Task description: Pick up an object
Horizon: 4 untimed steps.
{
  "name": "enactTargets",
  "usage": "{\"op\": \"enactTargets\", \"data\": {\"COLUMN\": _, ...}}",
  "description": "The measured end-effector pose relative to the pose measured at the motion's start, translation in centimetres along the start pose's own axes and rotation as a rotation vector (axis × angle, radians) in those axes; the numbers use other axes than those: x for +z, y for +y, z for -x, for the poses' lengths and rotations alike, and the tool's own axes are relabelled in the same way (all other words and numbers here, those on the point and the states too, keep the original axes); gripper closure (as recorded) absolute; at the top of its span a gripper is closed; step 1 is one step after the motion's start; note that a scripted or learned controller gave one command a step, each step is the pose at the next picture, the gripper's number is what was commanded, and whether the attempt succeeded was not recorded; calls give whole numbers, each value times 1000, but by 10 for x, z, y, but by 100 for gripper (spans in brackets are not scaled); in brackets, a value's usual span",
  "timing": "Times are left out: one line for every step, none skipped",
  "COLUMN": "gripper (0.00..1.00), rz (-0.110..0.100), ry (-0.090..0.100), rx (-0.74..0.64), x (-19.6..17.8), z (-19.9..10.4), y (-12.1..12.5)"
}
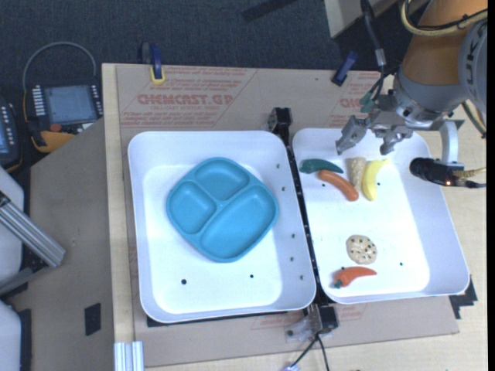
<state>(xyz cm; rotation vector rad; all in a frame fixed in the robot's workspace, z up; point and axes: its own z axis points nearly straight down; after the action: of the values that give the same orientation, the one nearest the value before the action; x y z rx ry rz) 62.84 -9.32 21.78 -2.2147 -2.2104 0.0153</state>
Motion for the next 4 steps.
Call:
{"op": "enactTargets", "data": {"gripper": 0, "rz": 14, "ry": -1, "rx": -2, "x": -8, "z": 0, "y": 3}}
{"op": "enactTargets", "data": {"gripper": 0, "rz": 10, "ry": -1, "rx": -2, "x": 35, "z": -3, "y": 3}}
{"op": "enactTargets", "data": {"gripper": 0, "rz": 13, "ry": -2, "rx": -1, "x": 86, "z": 0, "y": -5}}
{"op": "enactTargets", "data": {"gripper": 0, "rz": 11, "ry": -1, "rx": -1, "x": 136, "z": 0, "y": -5}}
